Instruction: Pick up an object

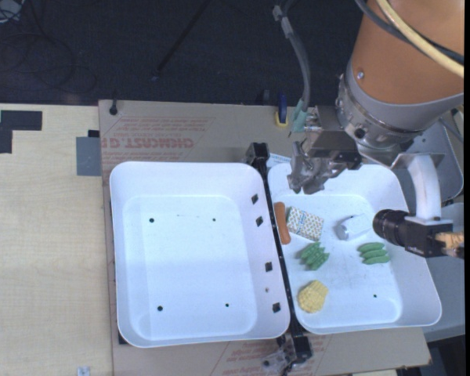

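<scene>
Nothing looks picked up yet, as far as the view allows a judgement: every object lies on the floor of the right bin (pixel 411 308), so the whole of the grasp and the lift is left to do. Nearest the front edge of that bin, toward its front-left corner, sits a yellow corn piece (pixel 312 296), rounded and bumpy with a kernel-like texture, probably moulded plastic. Behind it, near the middle, lies a green leafy toy (pixel 314 254) with a lobed, ridged shape, and further right, toward the right wall, a green pea pod (pixel 373 252), smooth and segmented. A small grey-white block (pixel 345 229) with angular faces rests just behind the pod's left end. Along the left wall lies an orange carrot-like stick (pixel 281 222), slim and smooth, and just beside it a flat rectangular packet (pixel 305 222) with a fine printed pattern, tilted off the bin's edges. Toward the back-left corner the gripper (pixel 307 182) hangs over the bin, dark metal, with nothing visible between its fingertips; whether the jaws stand wide or narrow cannot be told from this angle. The left bin (pixel 129 210) is glossy white plastic with rounded corners and small dark holes in its floor. Both bins rest on a brown cardboard sheet (pixel 172 135) printed in red.
</scene>
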Available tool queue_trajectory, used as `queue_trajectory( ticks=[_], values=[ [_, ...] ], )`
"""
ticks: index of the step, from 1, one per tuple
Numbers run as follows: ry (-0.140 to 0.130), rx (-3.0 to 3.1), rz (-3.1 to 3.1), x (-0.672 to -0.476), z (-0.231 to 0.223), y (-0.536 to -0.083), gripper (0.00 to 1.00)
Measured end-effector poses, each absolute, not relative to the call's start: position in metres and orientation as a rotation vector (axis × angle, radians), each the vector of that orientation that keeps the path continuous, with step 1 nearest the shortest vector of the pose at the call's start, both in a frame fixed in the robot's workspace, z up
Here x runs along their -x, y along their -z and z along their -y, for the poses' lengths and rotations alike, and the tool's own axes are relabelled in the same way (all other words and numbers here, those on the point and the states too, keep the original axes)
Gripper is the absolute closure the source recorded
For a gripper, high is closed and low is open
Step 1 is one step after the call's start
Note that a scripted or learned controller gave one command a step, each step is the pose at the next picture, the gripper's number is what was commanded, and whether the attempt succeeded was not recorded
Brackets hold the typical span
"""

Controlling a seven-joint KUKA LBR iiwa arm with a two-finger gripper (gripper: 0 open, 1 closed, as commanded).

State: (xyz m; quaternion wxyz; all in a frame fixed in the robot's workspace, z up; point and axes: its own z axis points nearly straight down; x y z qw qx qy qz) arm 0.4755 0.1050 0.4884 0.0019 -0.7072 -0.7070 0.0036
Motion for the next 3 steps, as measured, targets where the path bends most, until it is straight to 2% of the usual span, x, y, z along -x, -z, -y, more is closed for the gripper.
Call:
queue_trajectory(
  ticks=[1, 2, 3],
  values=[
    [-0.018, 2.221, 2.212, -0.475, -0.069, -0.399, 1.0],
    [0.004, 2.223, 2.224, -0.511, -0.075, -0.459, 1.0],
    [0.003, 2.219, 2.225, -0.475, -0.085, -0.501, 1.0]
  ],
)
